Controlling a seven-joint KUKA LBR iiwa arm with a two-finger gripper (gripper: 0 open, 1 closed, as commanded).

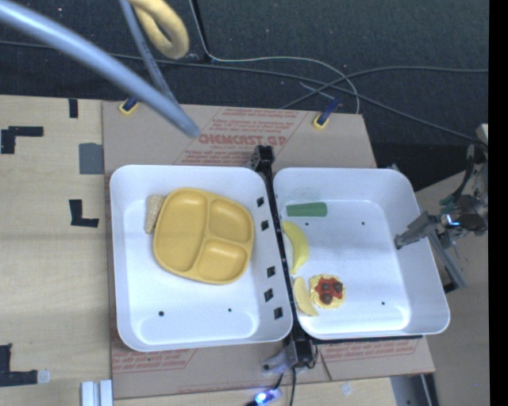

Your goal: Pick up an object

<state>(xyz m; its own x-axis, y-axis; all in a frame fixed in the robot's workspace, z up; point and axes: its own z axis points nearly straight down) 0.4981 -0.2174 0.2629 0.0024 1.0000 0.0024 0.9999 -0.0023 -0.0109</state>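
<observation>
In the right bin point(373, 262) a green flat block point(306, 209) lies near the back left. A yellow banana-shaped piece point(298, 244) lies along the left wall. A small yellow toy with red topping point(326, 291) sits near the front left. The left bin point(135, 301) holds a yellow divided plate point(202, 235) with a tan piece point(152, 212) tucked at its left edge. My gripper point(414, 231) hangs over the right bin's right rim, far from all the objects, with nothing seen in it.
A grey hose point(95, 55) slants across the top left, with a yellow looped object point(163, 24) beside it. Cables point(349, 87) run behind the bins. Cardboard point(246, 135) lies under both bins. A black divider point(274, 254) separates them.
</observation>
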